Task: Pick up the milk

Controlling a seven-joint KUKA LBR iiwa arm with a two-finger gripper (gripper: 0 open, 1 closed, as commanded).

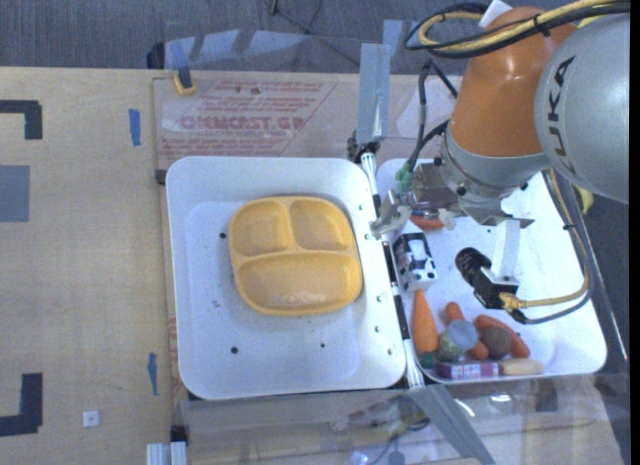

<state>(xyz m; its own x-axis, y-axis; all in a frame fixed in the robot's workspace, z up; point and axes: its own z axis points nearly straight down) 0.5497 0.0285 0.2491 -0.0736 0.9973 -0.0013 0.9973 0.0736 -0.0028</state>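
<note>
The gripper [408, 215] hangs low over the near-left part of the right bin [572, 338], close to the wall shared with the left bin [190, 283]; whether it is wide or narrow I cannot tell, because the arm's orange band [495, 73] and wrist housing cover most of it from above. The milk [413, 259], a small black-and-white patterned carton, lies just below the gripper against that wall, apparently not in its grasp, which suggests an approach is in hand. A carrot [424, 321] lies just beyond the carton, with other toy food [490, 338] crowded in the bin's near corner. The yellow divided plate [295, 253] sits alone in the left bin, well clear of the work
</note>
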